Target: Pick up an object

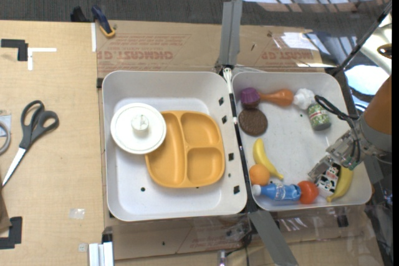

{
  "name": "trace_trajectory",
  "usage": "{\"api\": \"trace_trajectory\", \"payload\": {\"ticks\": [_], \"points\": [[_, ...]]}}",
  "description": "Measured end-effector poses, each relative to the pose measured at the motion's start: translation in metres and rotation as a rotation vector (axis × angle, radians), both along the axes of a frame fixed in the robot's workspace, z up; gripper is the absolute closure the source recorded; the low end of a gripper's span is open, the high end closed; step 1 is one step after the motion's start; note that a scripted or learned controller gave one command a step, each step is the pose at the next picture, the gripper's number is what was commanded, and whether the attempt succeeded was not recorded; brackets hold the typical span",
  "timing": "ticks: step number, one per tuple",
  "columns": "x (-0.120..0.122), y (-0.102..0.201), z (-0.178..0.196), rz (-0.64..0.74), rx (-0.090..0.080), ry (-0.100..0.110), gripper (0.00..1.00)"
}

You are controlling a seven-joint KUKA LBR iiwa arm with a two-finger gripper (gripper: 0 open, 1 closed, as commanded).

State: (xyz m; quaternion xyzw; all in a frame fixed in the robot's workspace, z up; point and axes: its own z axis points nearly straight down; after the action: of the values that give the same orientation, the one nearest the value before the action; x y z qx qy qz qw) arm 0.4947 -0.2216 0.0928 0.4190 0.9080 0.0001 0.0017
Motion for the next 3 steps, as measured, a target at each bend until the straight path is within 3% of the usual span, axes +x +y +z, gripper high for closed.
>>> {"api": "trace_trajectory", "payload": {"ticks": [1,2,3], "points": [[0.007,0.001,0.013,0.005,-0.005,-0.019,1.0],[-0.016,0.082,0.095,-0.064,0.001,0.002,1.0],[-0.016,0.196,0.099,-0.095,0.001,0.003,1.0]]}}
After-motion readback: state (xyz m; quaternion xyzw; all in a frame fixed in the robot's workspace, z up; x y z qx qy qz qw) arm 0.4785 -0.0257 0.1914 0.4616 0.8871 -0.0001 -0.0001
